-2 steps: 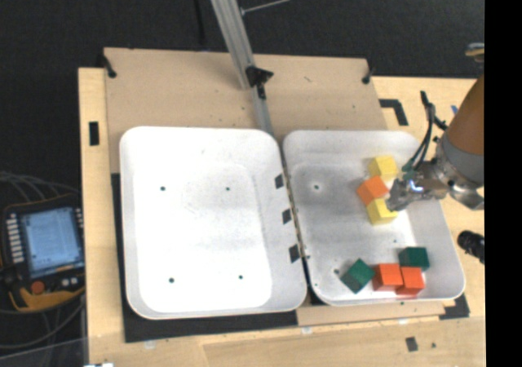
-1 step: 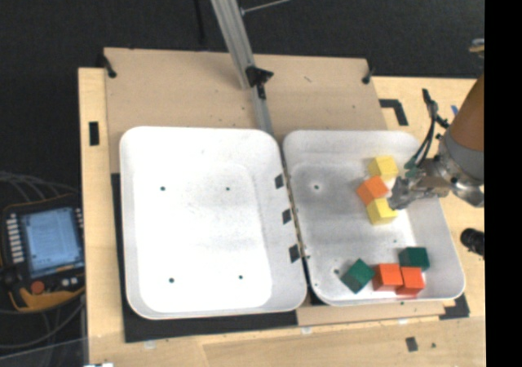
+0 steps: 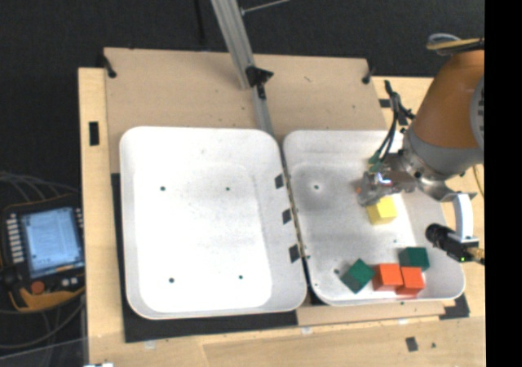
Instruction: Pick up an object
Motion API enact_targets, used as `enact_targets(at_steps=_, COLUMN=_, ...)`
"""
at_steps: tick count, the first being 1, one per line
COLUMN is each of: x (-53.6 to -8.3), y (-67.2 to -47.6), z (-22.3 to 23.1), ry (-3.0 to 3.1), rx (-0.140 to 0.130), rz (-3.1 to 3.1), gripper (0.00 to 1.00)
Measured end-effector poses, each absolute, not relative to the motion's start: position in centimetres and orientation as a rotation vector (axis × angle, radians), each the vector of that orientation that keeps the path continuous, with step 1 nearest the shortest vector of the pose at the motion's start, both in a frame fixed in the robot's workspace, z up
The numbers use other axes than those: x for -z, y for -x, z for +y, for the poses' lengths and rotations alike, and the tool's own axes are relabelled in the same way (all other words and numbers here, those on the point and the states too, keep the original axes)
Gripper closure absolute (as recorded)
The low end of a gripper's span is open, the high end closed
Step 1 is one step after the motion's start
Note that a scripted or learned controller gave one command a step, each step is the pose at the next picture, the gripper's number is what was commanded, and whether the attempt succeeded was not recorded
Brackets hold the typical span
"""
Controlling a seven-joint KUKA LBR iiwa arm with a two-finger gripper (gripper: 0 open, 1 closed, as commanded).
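- Arm reaches in from the right over the right bin; left bin sits beside it on the table.
- Gripper hangs low in the right bin, just above and touching or nearly touching the top edge of the yellow block.
- Gripper state: cannot tell; the tip is small and blurred. No object visibly sits inside it, so no grasp is logged.
- Yellow block lies mid-bin, slightly tilted to the bin walls, well apart from the other pieces.
- Other candidates along the near wall of the right bin: green block, two orange blocks touching each other, and a darker green block just behind them.
- Handling judgement: yellow block looks rigid, light, flat-sided, not fragile; smooth faces may slip under a shallow pinch.
- Best hold, by estimate: two opposite side faces, centred, gripper aligned to the block's rotation.
- Risk: an off-centre close may push it aside.
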State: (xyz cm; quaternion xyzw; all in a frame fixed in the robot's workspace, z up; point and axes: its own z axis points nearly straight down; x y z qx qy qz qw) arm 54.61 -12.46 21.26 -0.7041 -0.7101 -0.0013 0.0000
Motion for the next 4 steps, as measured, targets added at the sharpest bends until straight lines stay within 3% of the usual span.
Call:
enact_targets(at_steps=1, x=-22.7, y=-54.3, z=-7.2, ry=2.213, rx=0.005, rz=-2.231, gripper=1.00)
enact_targets(at_steps=4, x=-21.0, y=-54.6, z=8.4, ry=2.211, rx=0.000, rz=-2.228, gripper=1.00)
